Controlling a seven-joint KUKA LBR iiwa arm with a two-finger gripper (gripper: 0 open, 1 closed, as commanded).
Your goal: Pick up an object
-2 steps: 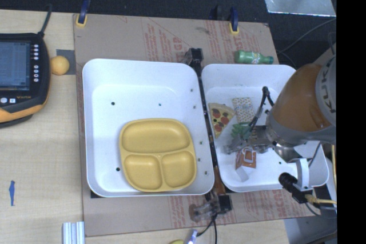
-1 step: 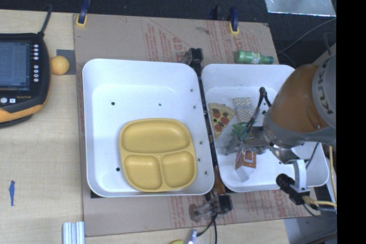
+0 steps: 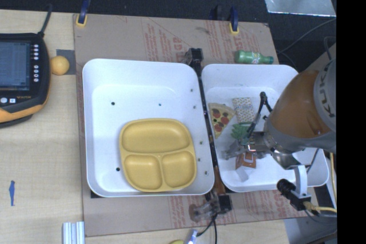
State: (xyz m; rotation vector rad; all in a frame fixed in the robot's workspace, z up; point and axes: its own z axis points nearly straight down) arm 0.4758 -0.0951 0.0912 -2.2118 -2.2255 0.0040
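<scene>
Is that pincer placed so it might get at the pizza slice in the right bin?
Probably yes. The pincer hangs low in the right bin, and the pizza slice lies just up-left of it, uncovered, with nothing between them.

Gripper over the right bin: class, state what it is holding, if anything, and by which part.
It cannot be told. The gripper is down among the small items in the right bin, but nothing shows clearly between its fingers.

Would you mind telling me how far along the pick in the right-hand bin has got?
Done: the arm has reached into the right bin, with the gripper low among the small items near the pizza slice toy. In hand: nothing visibly gripped; the fingers are too cluttered to read. Left: securing and lifting an object. The yellow divided tray sits in the left bin.
</scene>
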